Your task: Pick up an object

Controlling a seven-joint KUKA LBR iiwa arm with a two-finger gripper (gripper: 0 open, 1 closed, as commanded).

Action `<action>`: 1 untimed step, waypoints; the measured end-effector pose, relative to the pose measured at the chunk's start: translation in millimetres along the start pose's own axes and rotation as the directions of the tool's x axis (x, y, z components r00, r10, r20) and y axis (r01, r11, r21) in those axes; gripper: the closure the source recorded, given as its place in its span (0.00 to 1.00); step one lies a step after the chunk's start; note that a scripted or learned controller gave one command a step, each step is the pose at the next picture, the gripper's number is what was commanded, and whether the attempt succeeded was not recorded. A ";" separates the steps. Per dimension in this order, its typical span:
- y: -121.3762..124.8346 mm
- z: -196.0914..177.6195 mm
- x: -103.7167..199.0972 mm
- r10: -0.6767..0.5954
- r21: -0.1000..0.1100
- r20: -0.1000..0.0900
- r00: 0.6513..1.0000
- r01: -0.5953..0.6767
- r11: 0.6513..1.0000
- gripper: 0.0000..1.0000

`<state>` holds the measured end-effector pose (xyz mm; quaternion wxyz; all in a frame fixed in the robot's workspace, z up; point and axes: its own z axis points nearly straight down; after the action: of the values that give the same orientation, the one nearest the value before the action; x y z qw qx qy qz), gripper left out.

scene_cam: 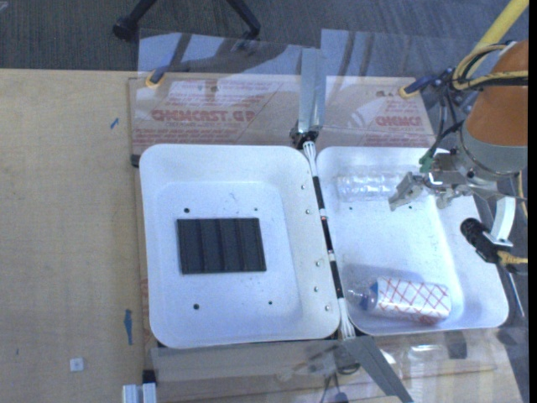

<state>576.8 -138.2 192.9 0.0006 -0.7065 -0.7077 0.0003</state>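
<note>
Wooden bench [67, 225] bears two white bins [226, 175]; pincer [409, 190] hangs spread open, gripping nothing.

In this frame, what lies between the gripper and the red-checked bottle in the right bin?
Nothing. In the camera view, only bare white floor of the right bin separates the gripper from the red-checked bottle. The clear plastic bottle lies to the gripper's left, off that line.

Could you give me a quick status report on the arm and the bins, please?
Gripper over right bin, holding nothing. Clear bottle beside it; red-patterned bottle near front wall. Dark ridged pad in left bin. Nothing blocking.
</note>
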 end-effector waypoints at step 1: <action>29.1 -68.4 11.4 0.156 -0.003 0.002 0.988 -0.156 0.988 0.00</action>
<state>605.9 -126.8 261.3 -0.0009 -0.7598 -0.6501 0.0002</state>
